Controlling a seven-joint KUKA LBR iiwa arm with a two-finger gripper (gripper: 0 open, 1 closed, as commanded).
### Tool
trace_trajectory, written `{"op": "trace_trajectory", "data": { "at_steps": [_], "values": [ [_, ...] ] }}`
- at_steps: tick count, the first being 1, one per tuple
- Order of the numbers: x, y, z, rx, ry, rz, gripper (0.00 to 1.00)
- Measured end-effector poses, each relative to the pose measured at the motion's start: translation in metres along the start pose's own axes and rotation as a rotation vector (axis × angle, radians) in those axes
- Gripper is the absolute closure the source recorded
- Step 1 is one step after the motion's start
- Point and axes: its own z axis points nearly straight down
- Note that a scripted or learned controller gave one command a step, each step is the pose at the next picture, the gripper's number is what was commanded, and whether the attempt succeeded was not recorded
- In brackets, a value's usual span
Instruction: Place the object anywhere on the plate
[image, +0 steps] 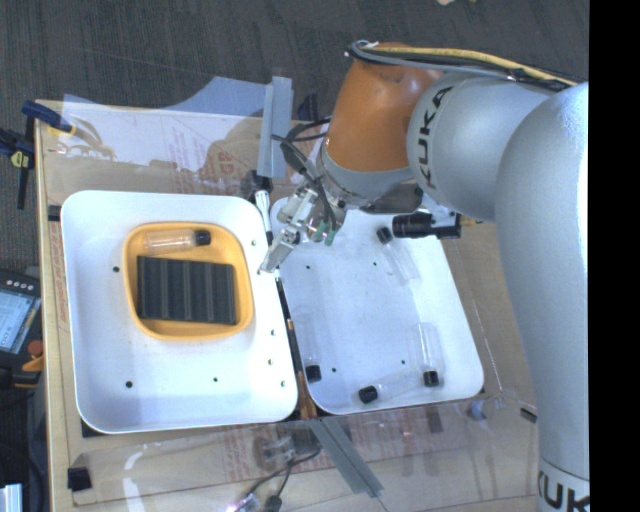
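Above both white bins (90, 300), arm (480, 150) leans left, claw (285, 240) state unclear.

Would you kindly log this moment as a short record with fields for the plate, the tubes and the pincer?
plate: yellow, in the left bin, bearing a black ridged insert
tube on plate: one clear tube with black cap, lying along the far rim
right bin: several clear capped tubes
pincer: above the seam between bins; nothing visibly held
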Motion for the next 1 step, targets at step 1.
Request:
{"op": "trace_trajectory", "data": {
  "at_steps": [1],
  "values": [
    [0.0026, 0.0261, -0.0008, -0.001, -0.005, -0.017, 0.0]
  ]
}}
